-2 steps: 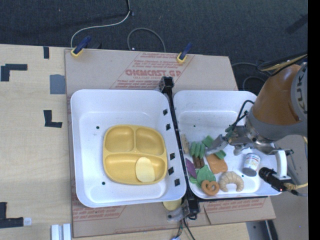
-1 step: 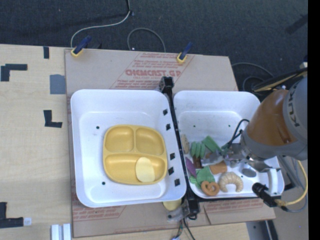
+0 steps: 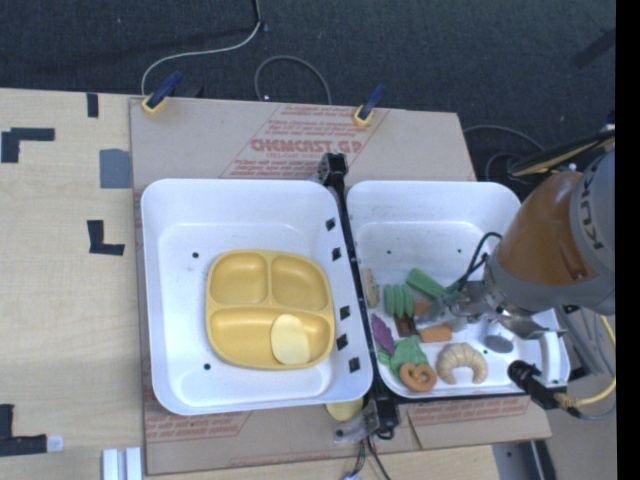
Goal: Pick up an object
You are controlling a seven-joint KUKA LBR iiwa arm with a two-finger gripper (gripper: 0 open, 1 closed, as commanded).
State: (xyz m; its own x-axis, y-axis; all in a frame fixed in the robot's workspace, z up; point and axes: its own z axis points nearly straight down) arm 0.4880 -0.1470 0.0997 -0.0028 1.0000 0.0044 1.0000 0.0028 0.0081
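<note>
1. Nearest the camera, along the bottom of the camera view, is the front edge of the desk [image 3: 60,368], with the cardboard sheet [image 3: 300,138] on which the two bins stand side by side.
2. The left bin [image 3: 170,268] holds a yellow divided tray [image 3: 245,288], with a pale yellow round piece [image 3: 291,343] lying in the tray's front compartment.
3. The right bin [image 3: 420,203] carries a cluster of small toy foods in its front half: a beige croissant [image 3: 462,361], a small brown ring [image 3: 417,375] just beside it, a purple piece [image 3: 382,331], an orange piece [image 3: 436,334], and green pieces [image 3: 399,298] toward the middle.
4. Task progress, as I judge it: nothing has been lifted. Every item in the cluster rests on the bin floor, so the pick itself is not yet done; the choice of target, the closing and the lift all remain.
5. The arm reaches in from the right, its orange band [image 3: 540,238] above the wrist sitting over the right bin's far side, the wrist angled downward toward the pile.
6. The gripper [image 3: 462,306] is low among the objects, close to the green and orange pieces. Clutter and its own body mask it, so I cannot tell whether it is wide, narrow or gripping anything.
</note>
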